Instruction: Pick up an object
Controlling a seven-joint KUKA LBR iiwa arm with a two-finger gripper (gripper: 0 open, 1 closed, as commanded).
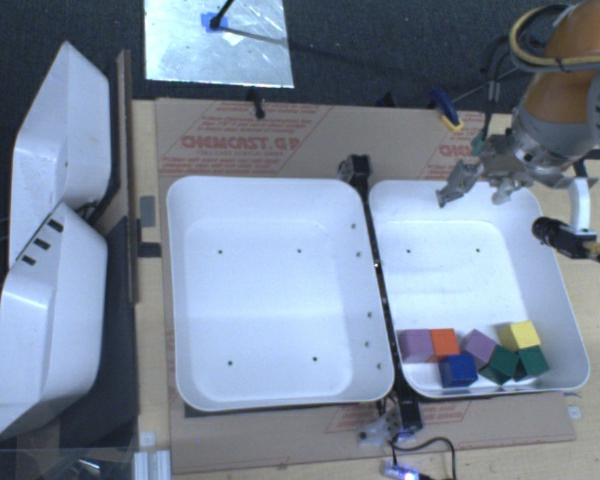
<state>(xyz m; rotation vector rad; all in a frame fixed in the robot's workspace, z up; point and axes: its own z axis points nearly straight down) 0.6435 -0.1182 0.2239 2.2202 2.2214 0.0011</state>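
- Blocks are sitting bunched along the near wall of the right bin [540, 268]: a lilac block [415, 344], an orange block [444, 342], a blue block [459, 369], a second purple block [478, 346], a green block [502, 365] and a yellow block [523, 335]. Several are touching their neighbours.
- Judgement: the cluster is hugging the near wall, likely because the bin floor is sloping or the pieces are being dropped there; either way the wall is limiting approach from that side.
- Left bin [270, 288] is lying just beside the right bin, the two rims meeting at a dark centre clamp [357, 168].
- End effector [477, 183] is hovering over the far rim of the right bin, well apart from the blocks. Its two fingers are standing spread open, with nothing between them.
- Arm is reaching in from the right with the orange band [585, 33] above the wrist; the pose reads as a waiting or pre-approach position.
- Both bins are resting on a cardboard sheet [250, 138] on the desk, presumably to keep them registered.
- Judgement: no pick is under way yet. The orange or yellow block, being on the cluster's open side, is looking easiest to reach.
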